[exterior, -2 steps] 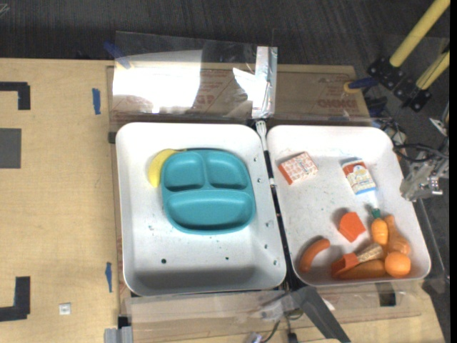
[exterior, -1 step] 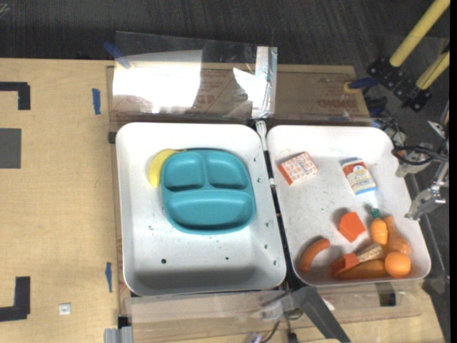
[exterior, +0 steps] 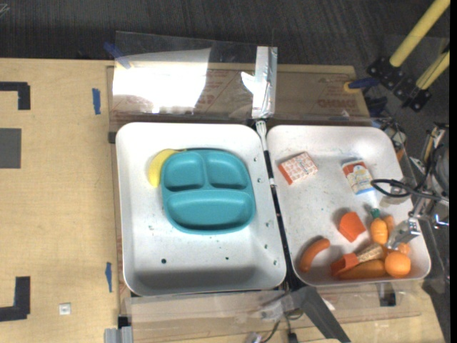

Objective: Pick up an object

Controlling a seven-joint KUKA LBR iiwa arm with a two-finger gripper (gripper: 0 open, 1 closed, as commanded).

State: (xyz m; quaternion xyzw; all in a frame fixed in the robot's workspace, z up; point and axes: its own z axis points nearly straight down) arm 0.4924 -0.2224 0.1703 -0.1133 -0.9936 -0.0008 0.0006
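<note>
- Camera view looked down at a slant on two shallow white bins, the left bin (exterior: 136, 263) and the right bin (exterior: 321, 138), side by side with rounded corners and smooth, faintly speckled floors.
- Both bins sat on a pale wooden bench (exterior: 57, 191) marked with bits of blue and black tape.
- A teal divided plate (exterior: 208, 190), smooth plastic with three compartments and rounded edges, lay near the middle of the left bin.
- A yellow rounded object (exterior: 156, 166) peeked out from under the plate's left edge, touching it.
- In the right bin, a small boxy carton (exterior: 298, 168) with red and white print lay tilted toward the upper left.
- A small white packet with a blue and red label (exterior: 358, 176) lay to the right of the carton, apart from it.
- A cluster of orange toy foods crowded the lower right corner: a blocky orange piece (exterior: 350, 226), a carrot (exterior: 379, 229) with a green top, a curved sausage shape (exterior: 313, 254), and a round orange ball (exterior: 398, 264).
- At the right rim of that bin, the gripper (exterior: 408, 229) showed as grey metal parts and dark cable loops just beside the carrot and ball; whether its fingers were apart or together could not be told, and nothing was seen between them.
- A sheet of clear film (exterior: 186, 77) with a strip of silvery tape lay behind the bins.
</note>
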